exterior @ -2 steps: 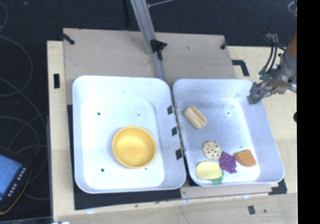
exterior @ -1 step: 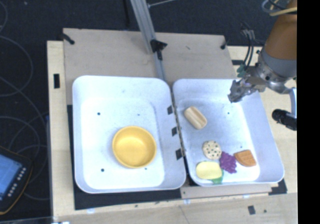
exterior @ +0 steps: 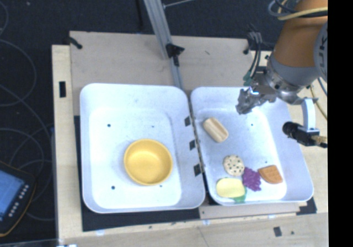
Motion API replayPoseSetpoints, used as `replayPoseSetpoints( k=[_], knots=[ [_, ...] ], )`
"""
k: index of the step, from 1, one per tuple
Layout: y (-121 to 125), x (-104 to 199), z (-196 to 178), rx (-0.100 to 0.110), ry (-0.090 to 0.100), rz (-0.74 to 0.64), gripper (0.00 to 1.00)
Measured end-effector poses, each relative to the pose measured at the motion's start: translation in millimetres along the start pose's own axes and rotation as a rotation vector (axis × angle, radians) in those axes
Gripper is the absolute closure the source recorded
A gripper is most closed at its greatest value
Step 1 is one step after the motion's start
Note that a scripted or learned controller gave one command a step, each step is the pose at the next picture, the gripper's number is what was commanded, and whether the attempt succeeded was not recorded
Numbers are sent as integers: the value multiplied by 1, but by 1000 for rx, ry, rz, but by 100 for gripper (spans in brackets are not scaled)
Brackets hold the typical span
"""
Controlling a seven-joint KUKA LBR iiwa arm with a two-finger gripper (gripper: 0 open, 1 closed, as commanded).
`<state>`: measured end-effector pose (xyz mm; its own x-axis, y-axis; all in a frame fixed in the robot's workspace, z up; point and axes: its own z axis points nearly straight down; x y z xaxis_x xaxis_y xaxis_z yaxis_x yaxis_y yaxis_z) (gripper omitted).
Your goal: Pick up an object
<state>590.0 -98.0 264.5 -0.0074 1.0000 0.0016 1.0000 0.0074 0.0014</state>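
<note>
The grey end effector (exterior: 246, 102) hangs over the far part of the right shallow white bin (exterior: 287, 130); whether it is apart or together, I cannot tell. Below it lie a tan bread-roll-shaped toy (exterior: 215, 129), a speckled round cookie (exterior: 234, 165), a purple grape cluster (exterior: 251, 178), an orange wedge (exterior: 270, 174) and a pale yellow piece (exterior: 230, 188). A yellow round bowl (exterior: 147, 161) sits in the left white bin (exterior: 99, 130).

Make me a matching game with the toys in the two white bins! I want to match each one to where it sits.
Things:
1. yellow bowl
2. tan bread roll
3. purple grapes
4. cookie

Places:
A. between the yellow-green fruit and the orange slice
B. alone in the left bin
C. nearest the gripper
D. just above the yellow-green fruit

Pairs: 1-B, 2-C, 3-A, 4-D
</note>
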Motion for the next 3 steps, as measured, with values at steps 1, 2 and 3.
replayPoseSetpoints(
  k=[1, 2, 3],
  knots=[
    [7, 47, 10, 2, -1, 1, 100],
    [6, 100, 2, -2, 0, -1, 100],
    [-5, 153, 11, 1, 0, 0, 100]
  ],
)
